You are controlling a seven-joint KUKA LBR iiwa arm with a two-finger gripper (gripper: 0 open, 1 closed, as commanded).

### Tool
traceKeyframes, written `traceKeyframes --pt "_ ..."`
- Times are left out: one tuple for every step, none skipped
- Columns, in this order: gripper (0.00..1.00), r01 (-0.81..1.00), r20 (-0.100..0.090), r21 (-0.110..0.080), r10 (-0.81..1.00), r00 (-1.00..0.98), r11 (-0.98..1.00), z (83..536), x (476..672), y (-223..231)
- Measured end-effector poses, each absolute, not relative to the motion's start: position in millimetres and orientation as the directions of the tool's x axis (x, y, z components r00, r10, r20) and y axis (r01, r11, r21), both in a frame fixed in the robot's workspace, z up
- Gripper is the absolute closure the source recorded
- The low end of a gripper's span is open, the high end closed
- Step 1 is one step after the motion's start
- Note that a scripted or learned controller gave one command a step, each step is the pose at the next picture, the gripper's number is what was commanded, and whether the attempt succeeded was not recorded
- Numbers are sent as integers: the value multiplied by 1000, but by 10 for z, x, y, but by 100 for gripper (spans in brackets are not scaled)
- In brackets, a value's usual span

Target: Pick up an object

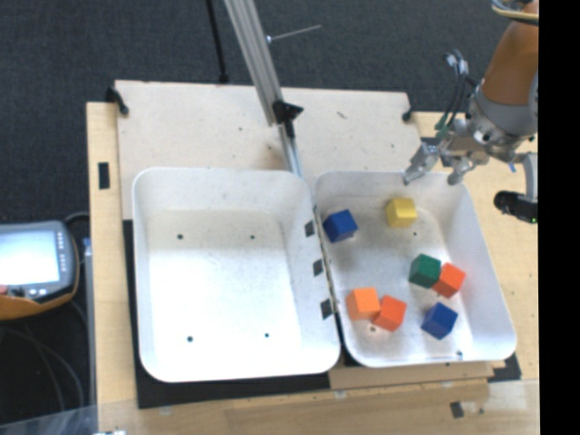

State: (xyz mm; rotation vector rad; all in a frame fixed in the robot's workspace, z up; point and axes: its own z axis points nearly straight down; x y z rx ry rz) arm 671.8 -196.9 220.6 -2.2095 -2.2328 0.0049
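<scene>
My gripper (436,172) hangs over the far rim of the right bin (485,243), fingers spread open with nothing between them. A yellow cube (401,211) lies just below and left of it inside that bin. Further left sits a blue cube (340,226). Toward the near side are a green cube (424,270) touching an orange-red cube (449,280), two orange cubes (363,302) (391,313) side by side, and a second blue cube (439,320).
The left bin (145,270) stands beside the right one. A slanted metal rail (258,53) with a black clamp rises from behind the bins' junction. A small screen device (32,263) sits off the bench at left.
</scene>
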Motion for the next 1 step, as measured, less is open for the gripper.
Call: traceKeyframes --pt "0 1000 -2 -3 1000 -7 7 935 6795 -2034"
